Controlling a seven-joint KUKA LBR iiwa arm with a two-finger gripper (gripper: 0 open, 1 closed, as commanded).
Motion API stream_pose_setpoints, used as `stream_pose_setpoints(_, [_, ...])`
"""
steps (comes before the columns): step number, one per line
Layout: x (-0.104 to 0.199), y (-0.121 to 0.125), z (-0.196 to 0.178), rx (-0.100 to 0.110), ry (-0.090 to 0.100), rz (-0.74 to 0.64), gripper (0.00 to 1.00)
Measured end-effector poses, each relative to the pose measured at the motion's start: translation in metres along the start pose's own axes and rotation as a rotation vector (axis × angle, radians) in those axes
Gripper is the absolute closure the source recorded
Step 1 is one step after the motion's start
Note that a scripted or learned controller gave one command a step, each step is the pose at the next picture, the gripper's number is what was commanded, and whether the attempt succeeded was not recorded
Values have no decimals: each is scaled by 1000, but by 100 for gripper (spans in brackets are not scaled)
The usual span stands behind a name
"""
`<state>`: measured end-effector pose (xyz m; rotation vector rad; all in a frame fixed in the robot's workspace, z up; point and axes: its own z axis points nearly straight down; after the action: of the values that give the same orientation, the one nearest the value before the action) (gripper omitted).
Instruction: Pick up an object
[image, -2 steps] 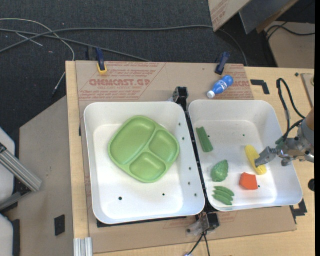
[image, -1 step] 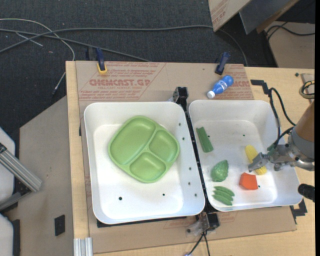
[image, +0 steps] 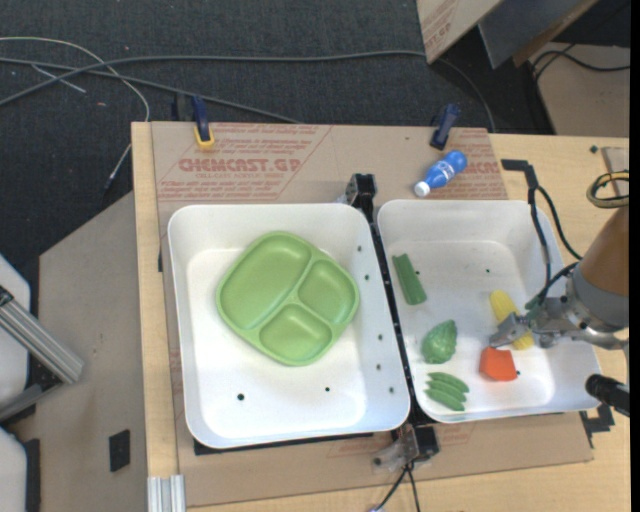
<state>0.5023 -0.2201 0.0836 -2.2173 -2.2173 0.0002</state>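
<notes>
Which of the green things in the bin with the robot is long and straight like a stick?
The green stick-shaped piece, lying nearest the left wall of the right bin. The leafy green lump is rounded, and the green pea pods are bumpy.

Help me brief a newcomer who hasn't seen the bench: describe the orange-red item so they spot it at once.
Look in the right bin, toward its near right corner. The orange-red block lies there just below the gripper. It is the lone red piece: the yellow piece sits farther back, and the green items lie to its left.

bottle (image: 441, 172): lying on bench behind right bin | clamps (image: 203, 131): 2 at rear edge
</notes>
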Motion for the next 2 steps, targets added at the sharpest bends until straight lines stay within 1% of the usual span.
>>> stream_pose_setpoints(1, [0, 1, -12, -3, -1, 0, 100])
stream_pose_setpoints(2, [-1, 4, -77, -12, -7, -1, 100])
